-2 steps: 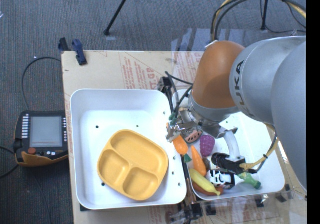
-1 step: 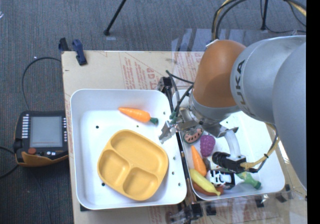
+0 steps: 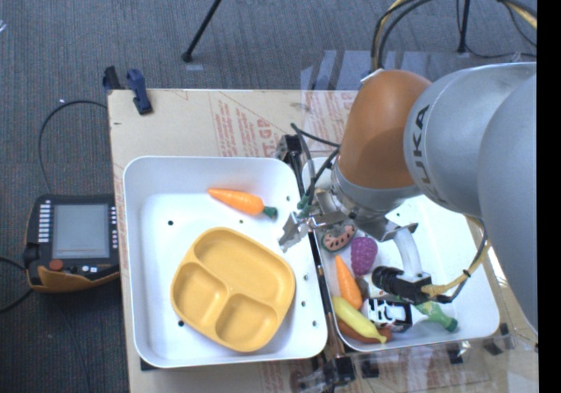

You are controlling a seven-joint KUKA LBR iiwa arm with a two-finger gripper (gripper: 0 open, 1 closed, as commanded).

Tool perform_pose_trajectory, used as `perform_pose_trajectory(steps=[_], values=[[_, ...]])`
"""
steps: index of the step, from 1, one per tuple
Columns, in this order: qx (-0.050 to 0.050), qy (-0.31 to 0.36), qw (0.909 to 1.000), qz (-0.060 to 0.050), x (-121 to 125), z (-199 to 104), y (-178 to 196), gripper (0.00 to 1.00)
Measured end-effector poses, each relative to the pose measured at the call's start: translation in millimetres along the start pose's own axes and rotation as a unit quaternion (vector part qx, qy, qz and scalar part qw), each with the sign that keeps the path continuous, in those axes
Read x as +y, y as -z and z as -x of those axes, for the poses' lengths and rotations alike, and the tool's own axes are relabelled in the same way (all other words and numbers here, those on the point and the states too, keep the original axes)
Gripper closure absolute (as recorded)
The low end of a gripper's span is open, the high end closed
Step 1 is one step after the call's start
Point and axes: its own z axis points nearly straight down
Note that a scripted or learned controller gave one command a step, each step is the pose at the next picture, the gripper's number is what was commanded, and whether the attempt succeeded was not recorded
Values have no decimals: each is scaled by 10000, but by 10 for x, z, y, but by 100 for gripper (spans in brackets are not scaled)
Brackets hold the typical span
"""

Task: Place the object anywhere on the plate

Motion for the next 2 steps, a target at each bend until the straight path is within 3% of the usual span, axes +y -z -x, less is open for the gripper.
perform_pose_trajectory(steps=[2], values=[[0,0,10000,0,0,0,0,0]])
